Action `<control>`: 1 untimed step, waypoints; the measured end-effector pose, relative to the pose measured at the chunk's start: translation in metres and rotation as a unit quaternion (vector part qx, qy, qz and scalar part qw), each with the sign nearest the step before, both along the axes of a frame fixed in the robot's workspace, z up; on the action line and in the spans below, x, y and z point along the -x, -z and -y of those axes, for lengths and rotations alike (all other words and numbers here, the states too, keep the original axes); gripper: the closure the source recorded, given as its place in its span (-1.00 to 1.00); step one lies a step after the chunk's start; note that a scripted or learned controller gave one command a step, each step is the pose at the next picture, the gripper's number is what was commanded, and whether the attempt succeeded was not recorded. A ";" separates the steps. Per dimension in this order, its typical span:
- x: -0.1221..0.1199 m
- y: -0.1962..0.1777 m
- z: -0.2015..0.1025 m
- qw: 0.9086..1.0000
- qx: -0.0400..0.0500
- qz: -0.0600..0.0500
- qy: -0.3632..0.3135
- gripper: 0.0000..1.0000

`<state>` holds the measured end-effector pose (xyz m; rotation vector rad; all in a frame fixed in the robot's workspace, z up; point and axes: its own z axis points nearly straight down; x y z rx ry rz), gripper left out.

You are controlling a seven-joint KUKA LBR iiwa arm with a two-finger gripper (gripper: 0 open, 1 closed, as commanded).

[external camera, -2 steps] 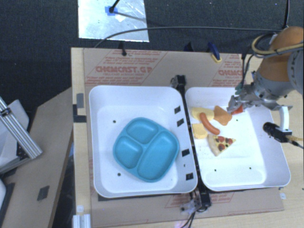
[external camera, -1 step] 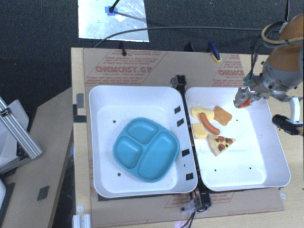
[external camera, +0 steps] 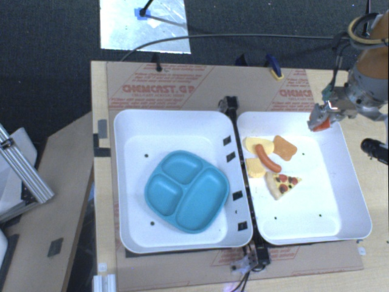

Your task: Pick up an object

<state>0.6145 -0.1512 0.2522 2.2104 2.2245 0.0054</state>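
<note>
Your two-finger gripper [external camera: 320, 121] hangs over the right white bin's [external camera: 340, 224] far right corner; I cannot tell what state it is in; the red toy sausage [external camera: 268, 158] lies mid-bin among flat toy pieces, likely light, stiff, slippery; pinch across its middle.

I see dark carpet floor [external camera: 48, 29], a shiny foil sheet [external camera: 143, 17] beyond my bench's far edge, tan cardboard bench top [external camera: 182, 87].
</note>
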 end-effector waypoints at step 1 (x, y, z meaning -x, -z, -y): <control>-0.001 -0.025 0.000 1.000 0.000 -0.001 0.000 1.00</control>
